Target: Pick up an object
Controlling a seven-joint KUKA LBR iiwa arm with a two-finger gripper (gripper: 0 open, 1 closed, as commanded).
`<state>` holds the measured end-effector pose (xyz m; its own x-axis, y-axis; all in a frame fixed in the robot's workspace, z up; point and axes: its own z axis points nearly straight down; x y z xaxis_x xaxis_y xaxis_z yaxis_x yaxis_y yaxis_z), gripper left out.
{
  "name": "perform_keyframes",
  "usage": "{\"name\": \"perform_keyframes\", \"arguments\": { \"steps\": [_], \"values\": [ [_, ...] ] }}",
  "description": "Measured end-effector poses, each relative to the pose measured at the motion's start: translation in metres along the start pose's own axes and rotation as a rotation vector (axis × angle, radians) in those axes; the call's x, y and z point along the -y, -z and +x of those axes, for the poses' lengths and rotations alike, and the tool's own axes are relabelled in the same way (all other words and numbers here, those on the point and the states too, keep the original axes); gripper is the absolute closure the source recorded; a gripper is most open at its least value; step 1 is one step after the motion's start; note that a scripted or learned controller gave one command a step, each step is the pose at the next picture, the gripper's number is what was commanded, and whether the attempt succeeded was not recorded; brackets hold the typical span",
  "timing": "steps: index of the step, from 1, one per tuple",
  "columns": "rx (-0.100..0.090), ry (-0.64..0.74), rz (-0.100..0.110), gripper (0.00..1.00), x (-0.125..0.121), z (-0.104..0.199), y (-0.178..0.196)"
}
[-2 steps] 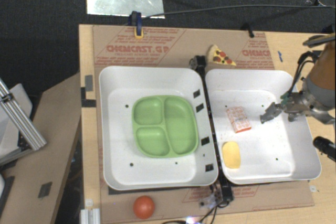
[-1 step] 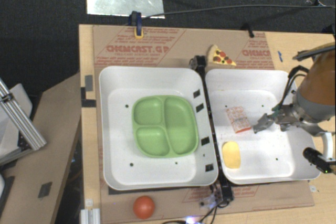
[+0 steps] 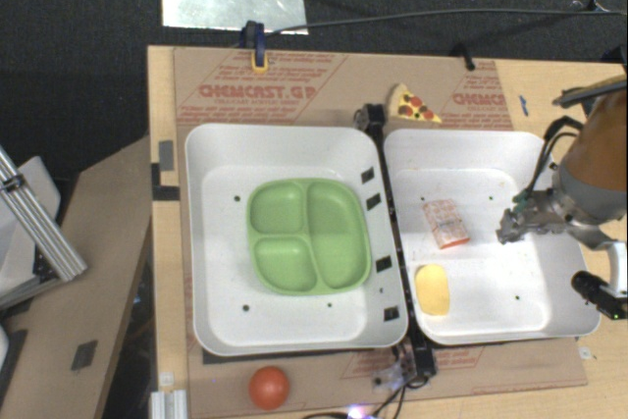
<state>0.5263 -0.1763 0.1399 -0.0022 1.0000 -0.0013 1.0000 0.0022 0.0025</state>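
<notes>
On the bench, at its near edge, lies a red ball, outside the bins. The right bin holds a yellow rounded object near its near left corner and, farther in, a small packet, pinkish with a clear wrapper, lying flat. The left bin holds a green divided plate at its middle. The gripper is over the right bin, beside the packet; I cannot tell how its jaws stand. A pizza-slice toy lies beyond the right bin's far edge.
</notes>
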Motion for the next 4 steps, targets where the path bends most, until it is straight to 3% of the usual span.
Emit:
{"name": "perform_keyframes", "arguments": {
  "steps": [3, 4],
  "values": [
    [0.001, 0.003, -0.004, 1.0, -0.004, -0.009, 0.137],
    [-0.002, 0.007, 0.0, 1.0, -0.015, 0.036, 0.135]
  ]
}}
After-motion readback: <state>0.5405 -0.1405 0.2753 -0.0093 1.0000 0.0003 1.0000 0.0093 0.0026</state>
